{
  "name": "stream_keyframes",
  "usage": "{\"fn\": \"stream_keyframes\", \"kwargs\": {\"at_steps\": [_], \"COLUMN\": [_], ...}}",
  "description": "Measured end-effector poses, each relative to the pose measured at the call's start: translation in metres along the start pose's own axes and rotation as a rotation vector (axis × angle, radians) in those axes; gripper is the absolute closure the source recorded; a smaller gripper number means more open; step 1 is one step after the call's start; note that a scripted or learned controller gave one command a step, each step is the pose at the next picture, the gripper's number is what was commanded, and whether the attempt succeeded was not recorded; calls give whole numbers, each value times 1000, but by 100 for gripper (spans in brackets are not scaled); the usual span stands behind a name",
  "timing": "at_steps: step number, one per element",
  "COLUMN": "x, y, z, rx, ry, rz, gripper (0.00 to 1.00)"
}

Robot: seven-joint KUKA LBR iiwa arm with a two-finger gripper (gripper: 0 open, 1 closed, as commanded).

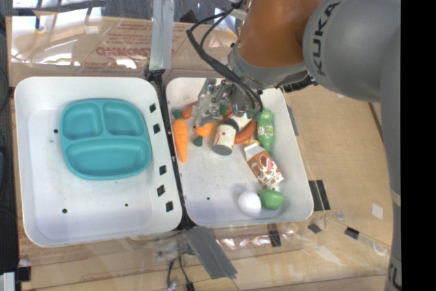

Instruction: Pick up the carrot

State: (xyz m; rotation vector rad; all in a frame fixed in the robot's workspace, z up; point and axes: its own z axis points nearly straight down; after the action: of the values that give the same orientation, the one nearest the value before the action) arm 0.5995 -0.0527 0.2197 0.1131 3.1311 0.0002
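Observation:
The carrot (180, 140) is orange with a green stub at its top. It lies lengthwise along the left wall of the right bin (218, 197). My gripper (216, 105) hangs under the orange wrist band at the back of that bin, over a cluster of toy foods. It is a short way up and to the right of the carrot, apart from it. A second small orange piece (204, 129) lies just below the gripper, and another (187, 111) lies to the gripper's left.
Close around the gripper in the right bin are a small can (223, 138), a green bottle (265, 127), a printed packet (264, 170), a white egg (249, 202) and a green fruit (273, 199). The left bin (41, 208) holds a teal divided plate (105, 138).

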Motion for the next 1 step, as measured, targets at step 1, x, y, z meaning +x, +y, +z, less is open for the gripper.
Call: {"fn": "stream_keyframes", "kwargs": {"at_steps": [1], "x": [57], "y": [1], "z": [-2], "rx": [0], "ry": [9], "rz": [-268], "gripper": [100]}}
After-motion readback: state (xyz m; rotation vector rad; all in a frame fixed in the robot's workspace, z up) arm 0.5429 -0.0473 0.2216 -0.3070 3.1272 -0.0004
